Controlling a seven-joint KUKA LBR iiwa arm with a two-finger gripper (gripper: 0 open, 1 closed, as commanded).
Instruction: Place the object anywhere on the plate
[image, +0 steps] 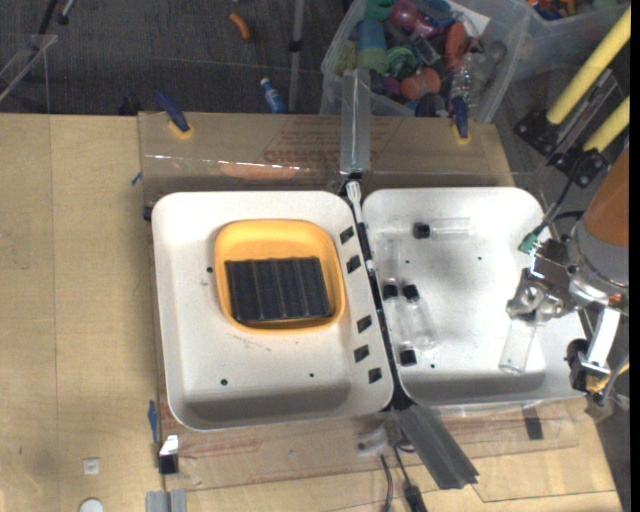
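- The desk (70, 300) is pale wood and carries two shallow white bins set side by side, touching along a central divider.
- The left bin (190, 380) holds an orange plate (228, 240) near its middle, and a dark ribbed rectangular object (278, 289) lies flat on that plate, filling most of its floor.
- The right bin (470, 290) has several clear plastic items with black caps: one at about 12 o'clock from the bin's middle (438, 229), others along its 9 o'clock side beside the divider (405, 310).
- The arm (605, 225) enters at the 3 o'clock edge of the view, grey with an orange band.
- The hand (530, 320) sits over the right bin's 4 o'clock corner; whether its fingers are apart or together I cannot tell.
- The ribbed object lies well apart from the hand, at about 9 o'clock from it, across the divider.
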